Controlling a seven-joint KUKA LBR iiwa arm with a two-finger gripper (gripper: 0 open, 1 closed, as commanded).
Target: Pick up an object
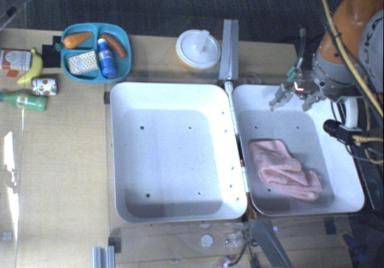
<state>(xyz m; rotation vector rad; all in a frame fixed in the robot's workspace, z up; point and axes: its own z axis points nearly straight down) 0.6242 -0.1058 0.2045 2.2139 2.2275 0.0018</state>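
Note:
A crumpled pink cloth (284, 169) lies in the right white bin (342, 201), toward its front. My gripper (294, 99) hangs over the back edge of that bin, well behind the cloth and apart from it. Its fingers (278, 98) are spread open, and nothing sits between them. The grey arm with its orange band (354, 15) comes in from the upper right.
The left white bin (171, 147) sits beside the right one, a grey divider (228, 51) behind them. On the bench at the back left are a blue tray of toy food (96, 52), a white lidded cup (198, 49), a banana, a can and a green bottle. Cables hang at right.

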